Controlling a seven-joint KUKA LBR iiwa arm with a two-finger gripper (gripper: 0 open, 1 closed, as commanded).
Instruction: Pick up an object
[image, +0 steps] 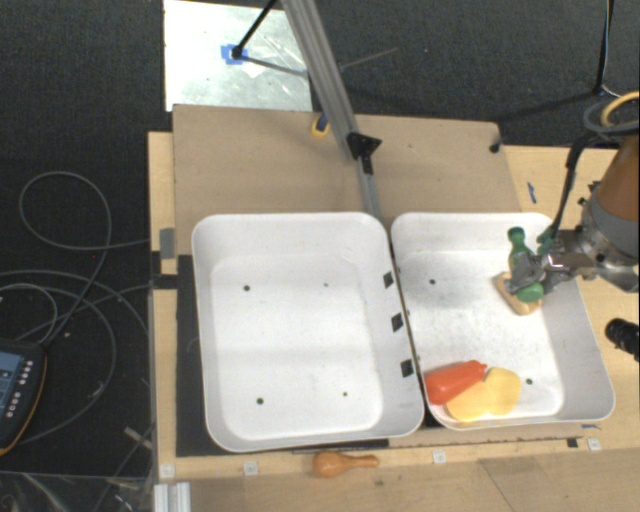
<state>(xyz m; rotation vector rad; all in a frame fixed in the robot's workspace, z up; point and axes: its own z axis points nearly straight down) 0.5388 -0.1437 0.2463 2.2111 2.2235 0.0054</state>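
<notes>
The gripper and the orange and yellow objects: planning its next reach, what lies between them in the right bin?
In the camera view, only bare white floor of the right bin separates the gripper from the orange object and yellow object.

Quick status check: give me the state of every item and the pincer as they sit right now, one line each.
pincer: low in the right bin, over the tan object; open or shut cannot be told.
tan object: lying in the right bin, under the pincer.
red-orange object: lying at the right bin's near edge, touching the yellow one.
yellow object: lying beside it, same edge.
orange object: lying on the bench, outside both bins.
</notes>
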